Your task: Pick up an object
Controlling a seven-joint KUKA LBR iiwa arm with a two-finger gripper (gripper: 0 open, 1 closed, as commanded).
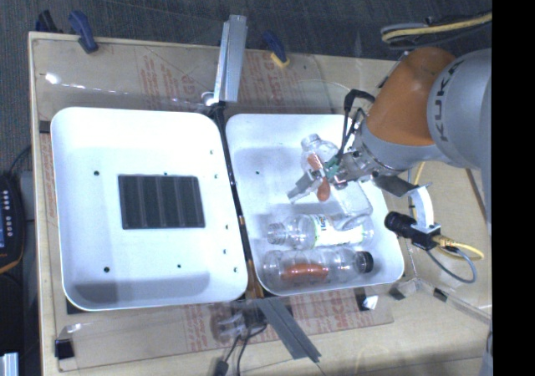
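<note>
Nearest the camera: the grey arm (447, 107) with its orange band, reaching in from the right over the right bin (251, 149).

Gripper (322, 175) sits low in that bin's upper middle. Fingers: cannot tell how far apart, nor whether anything is between them; clear plastic and an orange-red bit (323, 190) blur together at the tip.

Just beside the tip, toward the far wall: a small clear bottle (315, 149), touching or nearly so.

Below the tip, toward the near wall: two clear bottles lying flat, long axes running left-right. Upper one carries a white label (322, 232); lower one (313, 266) has a reddish core and a dark cap, and lies against the near wall.

Left bin (75, 149) holds a dark ribbed block (161, 201).

Judgement: room is tight near the bottom wall; freer at the bin's upper left.
</note>
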